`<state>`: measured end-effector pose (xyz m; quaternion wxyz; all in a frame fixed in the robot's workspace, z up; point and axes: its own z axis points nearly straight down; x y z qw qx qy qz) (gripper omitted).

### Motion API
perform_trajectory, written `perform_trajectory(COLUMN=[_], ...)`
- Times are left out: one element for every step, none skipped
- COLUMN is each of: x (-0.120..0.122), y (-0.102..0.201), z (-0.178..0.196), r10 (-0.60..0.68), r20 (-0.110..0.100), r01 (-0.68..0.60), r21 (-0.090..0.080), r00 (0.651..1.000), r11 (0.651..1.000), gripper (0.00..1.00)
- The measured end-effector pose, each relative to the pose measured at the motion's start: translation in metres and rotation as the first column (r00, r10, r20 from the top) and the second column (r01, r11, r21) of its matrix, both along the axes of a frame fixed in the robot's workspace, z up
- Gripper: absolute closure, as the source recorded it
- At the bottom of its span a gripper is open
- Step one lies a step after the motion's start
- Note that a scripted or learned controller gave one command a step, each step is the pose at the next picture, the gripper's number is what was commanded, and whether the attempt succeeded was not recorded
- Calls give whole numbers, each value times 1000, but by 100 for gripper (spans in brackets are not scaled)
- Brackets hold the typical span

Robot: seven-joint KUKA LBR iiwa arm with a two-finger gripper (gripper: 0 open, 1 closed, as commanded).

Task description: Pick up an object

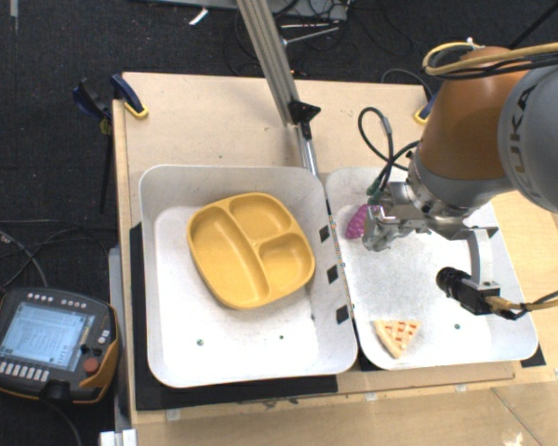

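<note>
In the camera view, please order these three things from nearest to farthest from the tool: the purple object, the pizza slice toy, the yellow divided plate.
From the tool:
1. Purple object, right bin, just beside the tool on the view's left.
2. Pizza slice toy, right bin, toward the front edge.
3. Yellow divided plate, left bin.

End effector (379, 234) low in right bin (502, 342), just beside purple object (357, 219); yellow plate (251, 249) in left bin (167, 342)

Purple object (356, 221) and pizza-slice toy (395, 335) flat in right bin (502, 342).
</note>
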<state>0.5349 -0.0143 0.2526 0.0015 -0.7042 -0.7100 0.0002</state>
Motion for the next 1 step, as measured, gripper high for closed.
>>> perform_trajectory(x=[8], y=[57], z=[-13], r10=[-1], r20=[0], r01=[1], r21=[0], r00=[1000], r11=[1000], gripper=[100])
